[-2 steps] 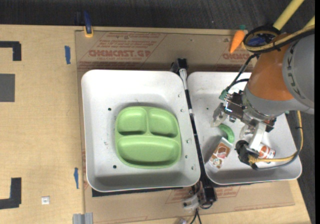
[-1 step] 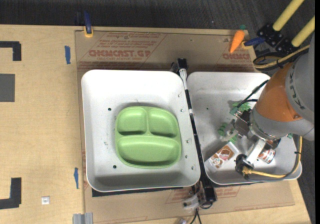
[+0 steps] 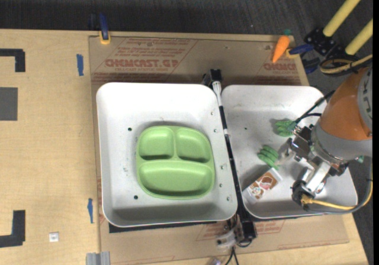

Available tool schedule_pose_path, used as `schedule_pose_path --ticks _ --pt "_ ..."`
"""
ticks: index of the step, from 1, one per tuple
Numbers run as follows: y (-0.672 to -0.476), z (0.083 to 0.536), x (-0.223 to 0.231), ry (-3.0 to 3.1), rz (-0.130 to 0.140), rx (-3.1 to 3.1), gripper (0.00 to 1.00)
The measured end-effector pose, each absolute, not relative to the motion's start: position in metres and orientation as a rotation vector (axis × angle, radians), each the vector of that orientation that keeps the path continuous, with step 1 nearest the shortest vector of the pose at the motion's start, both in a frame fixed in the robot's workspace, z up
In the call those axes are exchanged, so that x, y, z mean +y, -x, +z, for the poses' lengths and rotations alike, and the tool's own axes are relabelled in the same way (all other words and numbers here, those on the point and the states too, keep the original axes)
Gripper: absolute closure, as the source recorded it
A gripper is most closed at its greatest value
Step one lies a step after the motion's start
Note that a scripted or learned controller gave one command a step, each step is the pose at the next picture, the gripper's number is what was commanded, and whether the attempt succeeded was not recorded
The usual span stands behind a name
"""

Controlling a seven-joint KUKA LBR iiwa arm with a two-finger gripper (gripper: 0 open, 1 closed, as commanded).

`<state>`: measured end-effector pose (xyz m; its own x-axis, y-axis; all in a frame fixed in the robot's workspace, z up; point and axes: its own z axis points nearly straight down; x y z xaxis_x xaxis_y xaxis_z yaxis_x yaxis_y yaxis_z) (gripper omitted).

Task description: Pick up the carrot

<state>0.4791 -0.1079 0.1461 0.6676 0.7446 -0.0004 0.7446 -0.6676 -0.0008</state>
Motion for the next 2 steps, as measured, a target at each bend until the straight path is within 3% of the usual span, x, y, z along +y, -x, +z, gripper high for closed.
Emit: schedule_pose_path --ticks 1,2 --pt "-0.4795 0.1556 -0.1075 2.868 0.001 -1.281 1.0" --pt "-0.48 0.1652 -0.1072 2.868 0.0 -1.282 1.0"
